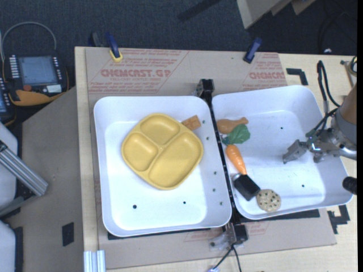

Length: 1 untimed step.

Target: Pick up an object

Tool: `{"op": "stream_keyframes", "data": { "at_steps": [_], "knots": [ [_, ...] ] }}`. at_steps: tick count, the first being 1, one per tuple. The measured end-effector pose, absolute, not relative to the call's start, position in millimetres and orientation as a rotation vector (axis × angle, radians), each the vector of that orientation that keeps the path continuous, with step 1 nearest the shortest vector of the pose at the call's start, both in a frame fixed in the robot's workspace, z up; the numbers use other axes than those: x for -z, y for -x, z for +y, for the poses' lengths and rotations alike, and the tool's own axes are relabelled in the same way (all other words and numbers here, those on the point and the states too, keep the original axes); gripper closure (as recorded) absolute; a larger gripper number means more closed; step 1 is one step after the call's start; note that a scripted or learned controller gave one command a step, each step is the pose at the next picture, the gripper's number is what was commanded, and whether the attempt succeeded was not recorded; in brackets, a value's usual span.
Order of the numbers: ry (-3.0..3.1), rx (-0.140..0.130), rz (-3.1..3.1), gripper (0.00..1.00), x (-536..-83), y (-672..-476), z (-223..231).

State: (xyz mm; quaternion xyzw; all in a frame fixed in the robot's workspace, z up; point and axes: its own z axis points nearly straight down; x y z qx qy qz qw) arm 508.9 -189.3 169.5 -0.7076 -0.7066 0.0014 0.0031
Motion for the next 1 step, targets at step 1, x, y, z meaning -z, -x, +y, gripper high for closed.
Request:
{"op": "stream_keyframes", "data": {
  "at_steps": [1],
  "knots": [
    [2.219,-0.003,-2.218,0.0,-107.3,-511.1,-187.3]
  ]
}}
